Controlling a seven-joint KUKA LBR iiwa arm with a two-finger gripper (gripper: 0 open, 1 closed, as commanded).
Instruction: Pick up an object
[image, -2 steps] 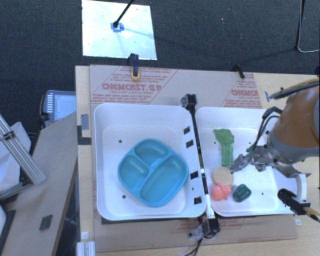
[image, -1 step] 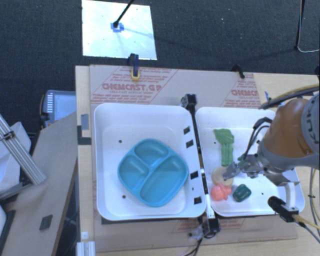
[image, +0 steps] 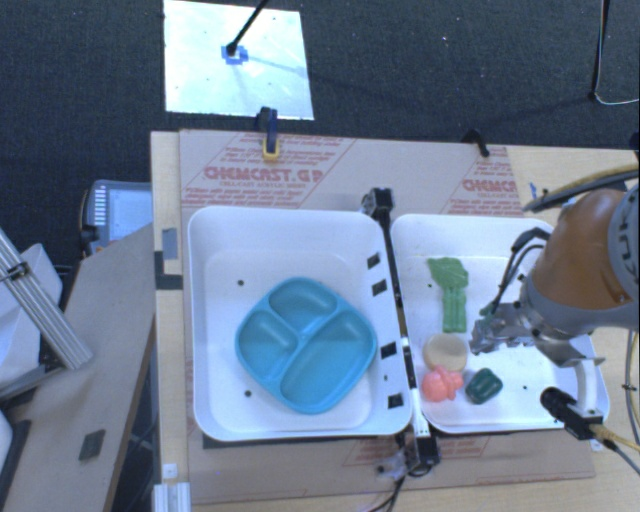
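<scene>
The claw (image: 484, 333) hangs low in the right bin (image: 500, 232), just beside a beige cup (image: 446, 351); I cannot tell its state. A pink toy (image: 441, 384) and dark green block (image: 484, 385) lie near the bin's front edge, a green toy (image: 450, 290) toward its middle

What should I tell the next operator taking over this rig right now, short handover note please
Gripper: low over the right bin, beside the beige round piece; finger state unclear, nothing seen held.
Right bin: green toy, beige round piece, pink toy, dark green block.
Left bin: blue divided plate.
Done: no pick visible.
Left: grasp and lift one object.
</scene>
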